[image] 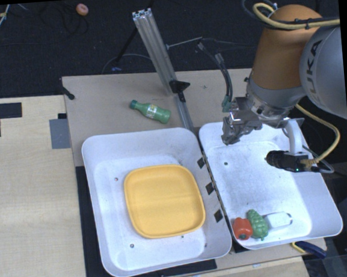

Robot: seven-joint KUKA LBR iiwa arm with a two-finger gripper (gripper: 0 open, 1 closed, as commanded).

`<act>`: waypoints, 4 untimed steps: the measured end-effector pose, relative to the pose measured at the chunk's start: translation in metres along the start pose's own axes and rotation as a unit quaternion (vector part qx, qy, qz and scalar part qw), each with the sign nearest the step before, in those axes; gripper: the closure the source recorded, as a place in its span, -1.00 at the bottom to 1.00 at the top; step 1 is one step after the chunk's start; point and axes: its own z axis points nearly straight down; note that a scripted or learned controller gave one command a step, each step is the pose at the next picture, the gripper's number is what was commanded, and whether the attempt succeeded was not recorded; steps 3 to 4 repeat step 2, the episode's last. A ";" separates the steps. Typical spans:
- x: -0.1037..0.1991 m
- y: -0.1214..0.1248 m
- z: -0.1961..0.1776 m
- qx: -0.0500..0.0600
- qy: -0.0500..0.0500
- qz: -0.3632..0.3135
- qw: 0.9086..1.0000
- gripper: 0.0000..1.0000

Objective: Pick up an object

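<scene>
A yellow square plate [164,200] lies in the middle of the left bin [102,153]. In the right bin [314,198], near its front edge, a red pepper-like toy [242,228], a green knobbly toy [259,224] and a small white object [279,220] lie close together. My gripper [231,133] hangs over the far left corner of the right bin, well away from those toys, with nothing seen between its fingers.
A green bottle [150,111] lies on the bench behind the left bin. A slanted aluminium post [160,51] rises behind the bins. A black device [284,159] on the arm overhangs the right bin's middle.
</scene>
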 end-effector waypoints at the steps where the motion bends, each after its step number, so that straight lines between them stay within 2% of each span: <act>1: 0.049 0.010 0.006 0.000 0.000 0.000 1.000 1.00; 2: 0.090 0.004 0.020 0.001 0.000 0.000 1.000 1.00; 4: 0.090 0.004 0.020 0.001 0.000 0.000 1.000 1.00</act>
